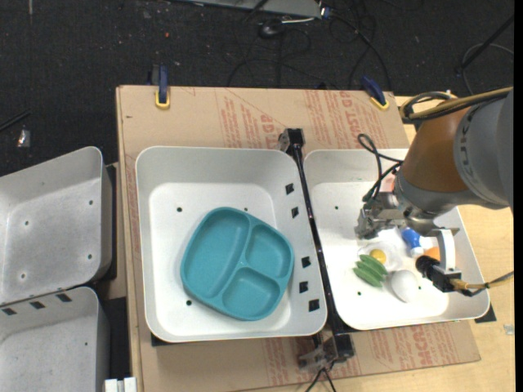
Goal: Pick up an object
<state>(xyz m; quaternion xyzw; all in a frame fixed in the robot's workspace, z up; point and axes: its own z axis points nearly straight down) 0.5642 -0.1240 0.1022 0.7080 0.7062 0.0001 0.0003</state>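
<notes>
My gripper [369, 225] hangs low in the right bin [343, 188], near its middle, on the grey arm with the orange band that comes in from the right. Just below it lie a small yellow piece [377, 256] and a green vegetable-shaped toy [369, 272]. A white egg-shaped object [403, 285] rests to the right of the green one. A small blue item [410, 238] and an orange item [433, 253] lie right of the gripper, partly hidden by the wrist. Nothing can be seen held in the gripper.
The left bin [163, 178] holds a teal divided plate [237, 262]. A black divider strip [306, 219] runs between the bins. Both stand on a cardboard sheet [229, 113]. Spare white bins [49, 211] sit at the far left.
</notes>
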